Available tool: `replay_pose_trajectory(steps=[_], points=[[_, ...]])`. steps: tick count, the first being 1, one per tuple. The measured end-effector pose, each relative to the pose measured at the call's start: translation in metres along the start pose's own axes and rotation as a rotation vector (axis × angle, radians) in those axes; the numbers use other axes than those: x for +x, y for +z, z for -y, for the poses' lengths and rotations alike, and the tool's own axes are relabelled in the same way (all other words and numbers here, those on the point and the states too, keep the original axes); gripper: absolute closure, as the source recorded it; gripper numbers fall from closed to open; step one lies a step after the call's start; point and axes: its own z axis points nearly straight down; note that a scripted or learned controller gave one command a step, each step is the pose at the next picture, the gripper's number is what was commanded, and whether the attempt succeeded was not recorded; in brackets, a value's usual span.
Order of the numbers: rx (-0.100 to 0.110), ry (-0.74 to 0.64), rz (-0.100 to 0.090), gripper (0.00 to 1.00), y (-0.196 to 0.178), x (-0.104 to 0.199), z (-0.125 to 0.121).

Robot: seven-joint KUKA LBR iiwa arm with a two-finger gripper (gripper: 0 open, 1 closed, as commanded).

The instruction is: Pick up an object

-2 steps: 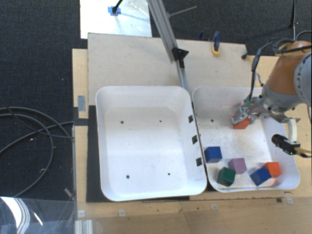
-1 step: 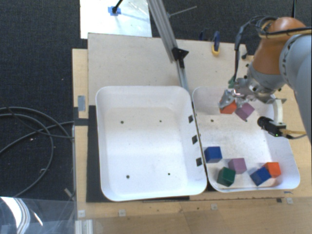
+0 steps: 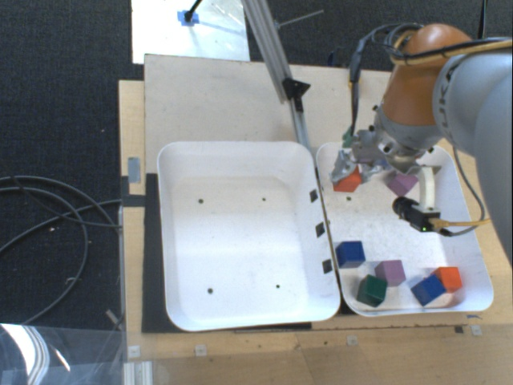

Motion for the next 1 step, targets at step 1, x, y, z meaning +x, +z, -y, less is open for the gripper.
replay_pose_trajectory(steps=[1], points=[[0.001,0.0,0.0,1.0,0.0022,0.071,0.0018]])
